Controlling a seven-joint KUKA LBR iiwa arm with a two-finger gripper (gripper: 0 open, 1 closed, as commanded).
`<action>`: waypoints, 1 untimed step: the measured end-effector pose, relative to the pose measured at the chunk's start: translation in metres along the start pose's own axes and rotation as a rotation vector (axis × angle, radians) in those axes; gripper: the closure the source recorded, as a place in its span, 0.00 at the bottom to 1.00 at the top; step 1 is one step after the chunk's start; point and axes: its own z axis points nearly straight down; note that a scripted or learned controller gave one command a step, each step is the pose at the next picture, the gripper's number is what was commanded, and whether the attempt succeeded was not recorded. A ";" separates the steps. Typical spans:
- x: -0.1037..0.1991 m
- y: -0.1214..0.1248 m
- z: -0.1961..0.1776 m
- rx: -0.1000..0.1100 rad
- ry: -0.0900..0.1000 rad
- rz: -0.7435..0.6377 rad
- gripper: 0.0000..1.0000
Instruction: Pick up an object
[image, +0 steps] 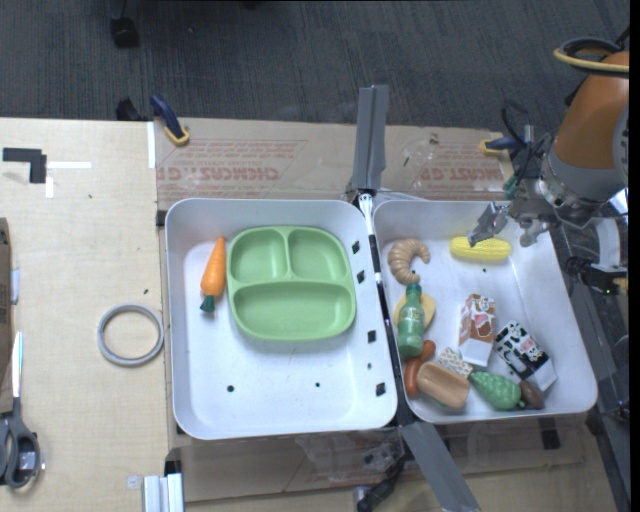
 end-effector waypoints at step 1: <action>-0.015 -0.060 0.063 0.001 0.002 -0.071 0.00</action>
